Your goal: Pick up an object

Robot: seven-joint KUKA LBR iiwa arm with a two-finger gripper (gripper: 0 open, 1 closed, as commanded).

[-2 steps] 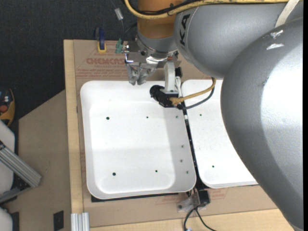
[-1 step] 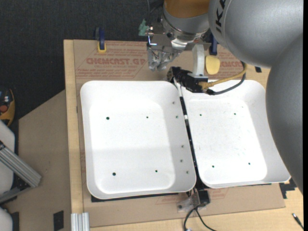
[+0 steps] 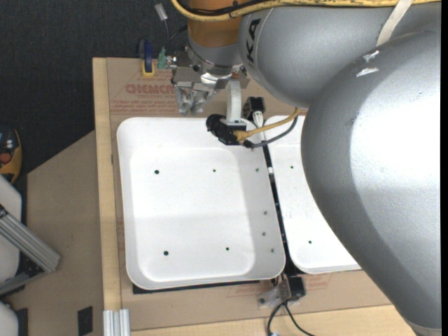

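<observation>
My gripper [image 3: 192, 102] hangs under the orange band of the arm, just beyond the far rim of the left white bin [image 3: 140, 208], over the brown board. I see nothing held beneath it. The left bin's floor shows plain white with a few small dark dots. The arm's big grey body hides most of the right bin [image 3: 308, 250]; a strip of its white floor shows at its left side and near corner.
A black cable bundle with a yellow lead [image 3: 234, 129] hangs from the wrist over the left bin's far right corner. A small blue and yellow fitting [image 3: 147, 58] sits on the board's far edge. A metal rail [image 3: 28, 240] lies at the left.
</observation>
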